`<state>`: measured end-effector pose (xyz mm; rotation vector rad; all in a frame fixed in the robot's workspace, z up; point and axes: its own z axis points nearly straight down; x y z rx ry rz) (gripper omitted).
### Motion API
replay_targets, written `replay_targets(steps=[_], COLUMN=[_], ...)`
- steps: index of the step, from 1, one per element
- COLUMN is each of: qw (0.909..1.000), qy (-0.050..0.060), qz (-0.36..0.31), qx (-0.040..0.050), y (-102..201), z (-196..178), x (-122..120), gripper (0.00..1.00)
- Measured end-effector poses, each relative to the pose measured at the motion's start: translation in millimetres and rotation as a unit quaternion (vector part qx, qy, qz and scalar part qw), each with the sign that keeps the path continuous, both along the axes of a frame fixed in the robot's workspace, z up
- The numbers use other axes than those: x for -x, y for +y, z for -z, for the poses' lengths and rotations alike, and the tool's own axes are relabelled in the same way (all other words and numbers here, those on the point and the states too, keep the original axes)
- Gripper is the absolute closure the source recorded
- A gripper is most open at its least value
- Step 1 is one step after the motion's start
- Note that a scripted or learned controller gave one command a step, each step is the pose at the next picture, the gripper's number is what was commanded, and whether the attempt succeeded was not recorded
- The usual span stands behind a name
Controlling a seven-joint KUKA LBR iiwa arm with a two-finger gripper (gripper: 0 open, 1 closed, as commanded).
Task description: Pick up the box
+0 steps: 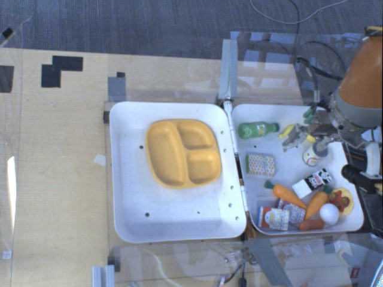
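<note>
Gripper [297,137] poised low over the right bin [353,225], near its far edge — grasp state impossible to tell. Small patterned box [261,164] lying flat in that bin's left part, apart from the gripper, below a green bottle [258,129]. Yellow divided tray [182,152] in the left bin [128,178].

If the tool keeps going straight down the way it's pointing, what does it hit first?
Probably the small yellow item beneath the tool, or bare floor of the right bin beside it; depth is unclear from above.
</note>
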<state>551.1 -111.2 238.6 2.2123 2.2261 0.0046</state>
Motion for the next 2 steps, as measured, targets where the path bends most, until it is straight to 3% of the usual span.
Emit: replay_targets(steps=[1, 2], qw=[0.9999, 0.9990], qy=[-0.006, -0.015], qz=[0.016, -0.042], qx=[0.0006, 0.0007], y=[23.2, 20.3], z=[134.9, 139.5], x=[-29.9, -29.4], gripper=[0.00, 0.00])
